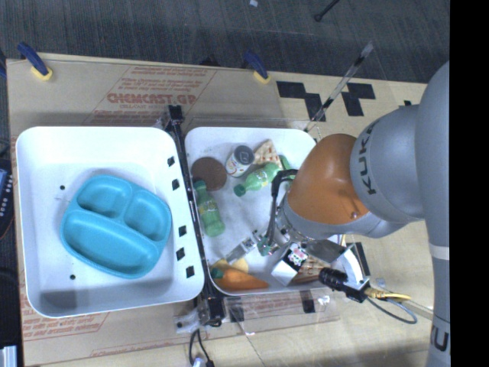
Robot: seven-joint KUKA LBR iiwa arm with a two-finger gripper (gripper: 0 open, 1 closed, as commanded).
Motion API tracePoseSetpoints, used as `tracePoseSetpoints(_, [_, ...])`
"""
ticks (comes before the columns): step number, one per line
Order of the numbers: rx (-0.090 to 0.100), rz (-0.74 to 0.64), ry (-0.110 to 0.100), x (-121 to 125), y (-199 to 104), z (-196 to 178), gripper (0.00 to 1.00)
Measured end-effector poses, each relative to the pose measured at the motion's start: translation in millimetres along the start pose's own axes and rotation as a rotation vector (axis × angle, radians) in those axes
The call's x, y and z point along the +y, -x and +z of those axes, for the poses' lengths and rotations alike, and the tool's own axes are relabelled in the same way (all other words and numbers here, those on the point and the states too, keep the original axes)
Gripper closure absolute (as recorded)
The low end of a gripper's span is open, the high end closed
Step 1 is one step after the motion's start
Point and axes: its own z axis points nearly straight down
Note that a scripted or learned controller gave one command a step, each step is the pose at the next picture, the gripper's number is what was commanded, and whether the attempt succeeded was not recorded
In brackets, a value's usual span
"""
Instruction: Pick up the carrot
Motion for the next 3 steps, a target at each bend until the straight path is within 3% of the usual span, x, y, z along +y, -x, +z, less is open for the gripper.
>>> tracePoseSetpoints(1, [-0.005,0.082,0.004,3.5,-4.9,-46.6,0.0])
tracePoseSetpoints(2, [-0.01,-0.29,0.007,-1.4,7.5,8.4,0.0])
tracePoseSetpoints(3, [-0.012,-0.264,0.007,-8.7,20.3,-91.3,0.0])
